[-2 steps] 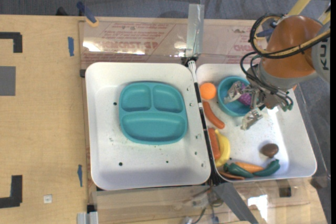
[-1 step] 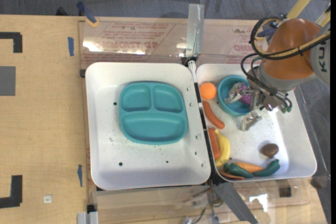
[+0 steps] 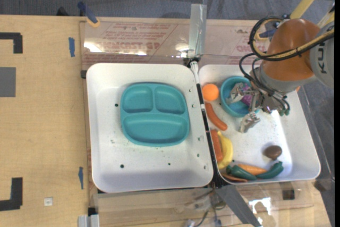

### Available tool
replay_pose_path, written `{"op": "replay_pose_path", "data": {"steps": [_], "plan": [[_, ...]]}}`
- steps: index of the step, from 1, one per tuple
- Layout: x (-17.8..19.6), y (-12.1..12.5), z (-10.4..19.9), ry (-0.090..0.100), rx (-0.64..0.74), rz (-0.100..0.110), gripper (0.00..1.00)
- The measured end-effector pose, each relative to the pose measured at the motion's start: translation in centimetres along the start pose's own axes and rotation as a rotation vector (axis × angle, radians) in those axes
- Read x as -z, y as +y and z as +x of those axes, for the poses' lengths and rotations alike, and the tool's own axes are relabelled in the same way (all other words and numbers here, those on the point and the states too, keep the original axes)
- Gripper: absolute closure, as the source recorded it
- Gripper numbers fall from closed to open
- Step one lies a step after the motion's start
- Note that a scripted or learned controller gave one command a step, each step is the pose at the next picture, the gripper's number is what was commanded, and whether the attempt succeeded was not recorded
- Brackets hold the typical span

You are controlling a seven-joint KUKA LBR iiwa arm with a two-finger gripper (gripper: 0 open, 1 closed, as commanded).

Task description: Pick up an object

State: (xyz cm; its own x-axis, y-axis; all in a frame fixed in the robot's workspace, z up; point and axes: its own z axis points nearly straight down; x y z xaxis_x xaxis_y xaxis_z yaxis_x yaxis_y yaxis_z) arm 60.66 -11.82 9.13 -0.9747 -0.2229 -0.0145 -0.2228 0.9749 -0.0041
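Arm parked over the right bin, nothing grabbed yet

Biggest to smallest: left bin [image 3: 101, 167] carries just the teal divided plate [image 3: 155, 114]; right bin [image 3: 297, 135] has all the small stuff. The gripper [image 3: 249, 120] hangs by the teal bowl [image 3: 234, 97], fingers look slightly apart with nothing between them. Closest target is probably the orange carrot [image 3: 215, 116], just left of the fingers, long axis slanting down-right. Orange ball [image 3: 211, 92] sits above it, yellow banana [image 3: 225, 149] and brown lump [image 3: 273, 152] lie further down.
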Motion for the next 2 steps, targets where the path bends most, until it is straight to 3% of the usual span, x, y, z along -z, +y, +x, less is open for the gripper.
{"op": "replay_pose_path", "data": {"steps": [1,2], "plan": [[0.04,0.87,0.97,-0.003,-0.196,0.0,0.0],[0.04,1.49,1.24,-0.001,-0.187,0.002,0.0]]}}
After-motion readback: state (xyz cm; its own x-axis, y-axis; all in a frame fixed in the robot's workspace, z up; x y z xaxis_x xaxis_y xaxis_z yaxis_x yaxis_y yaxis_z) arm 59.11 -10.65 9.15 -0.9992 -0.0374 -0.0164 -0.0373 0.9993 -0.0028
